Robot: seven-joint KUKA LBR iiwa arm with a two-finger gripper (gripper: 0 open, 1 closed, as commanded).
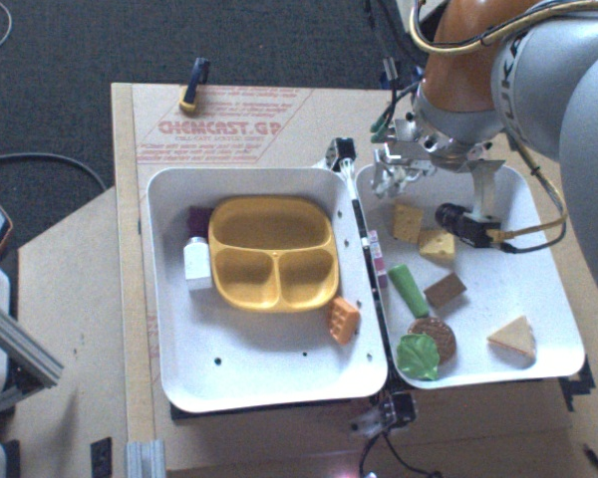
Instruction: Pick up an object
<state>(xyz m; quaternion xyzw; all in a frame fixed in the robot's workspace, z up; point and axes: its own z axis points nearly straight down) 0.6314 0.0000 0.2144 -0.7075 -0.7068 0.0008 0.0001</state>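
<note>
The gripper (pixel 389 179) hangs over the far left corner of the right bin (pixel 553 297); whether it is spread or pressed together cannot be told. Just below it lie two tan cheese blocks (pixel 422 233), clear of it. Further toward the camera sit a green stick (pixel 409 290), a brown block (pixel 445 291) and a cheese wedge (pixel 513 338). To its left, the other bin (pixel 169 297) holds a yellow tray (pixel 273 253)

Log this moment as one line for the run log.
hand: over right white bin, far-left corner | nearest: tan cheese-like block | left white bin: yellow divided plastic tray | grasp: none seen
</note>
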